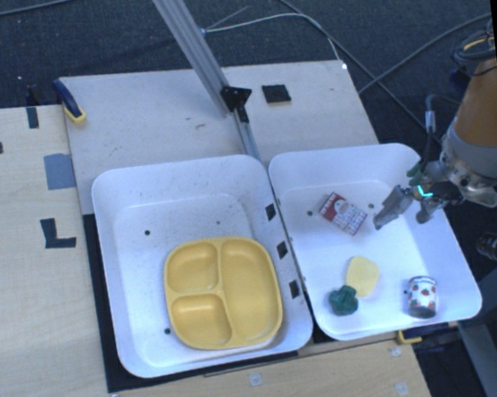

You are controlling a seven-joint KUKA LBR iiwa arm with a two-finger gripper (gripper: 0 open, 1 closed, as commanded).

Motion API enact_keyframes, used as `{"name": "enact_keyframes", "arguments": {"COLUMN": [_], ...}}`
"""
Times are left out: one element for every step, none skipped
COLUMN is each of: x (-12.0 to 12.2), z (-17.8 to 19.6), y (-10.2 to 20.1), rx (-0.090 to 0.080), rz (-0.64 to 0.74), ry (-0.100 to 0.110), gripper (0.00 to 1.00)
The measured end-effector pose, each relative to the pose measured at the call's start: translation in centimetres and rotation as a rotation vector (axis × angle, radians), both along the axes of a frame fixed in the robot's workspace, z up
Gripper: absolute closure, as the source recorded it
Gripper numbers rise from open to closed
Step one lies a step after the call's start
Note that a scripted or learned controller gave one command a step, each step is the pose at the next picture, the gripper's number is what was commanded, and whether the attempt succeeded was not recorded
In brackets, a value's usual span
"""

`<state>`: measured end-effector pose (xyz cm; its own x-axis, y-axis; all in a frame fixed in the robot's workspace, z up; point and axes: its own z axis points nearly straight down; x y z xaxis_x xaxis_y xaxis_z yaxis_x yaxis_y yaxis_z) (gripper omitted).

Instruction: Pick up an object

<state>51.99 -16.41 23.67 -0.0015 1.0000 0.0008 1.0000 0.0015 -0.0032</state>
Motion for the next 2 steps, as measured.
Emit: {"name": "enact_keyframes", "arguments": {"x": [0.0,0.1], "z": [0.1,-5.3], "y": [0.0,-1.0], "rx": [0.000,0.000], "rz": [0.000,-0.002], "ry": [-0.001,0.004], "gripper": [0.00,0.00]}}
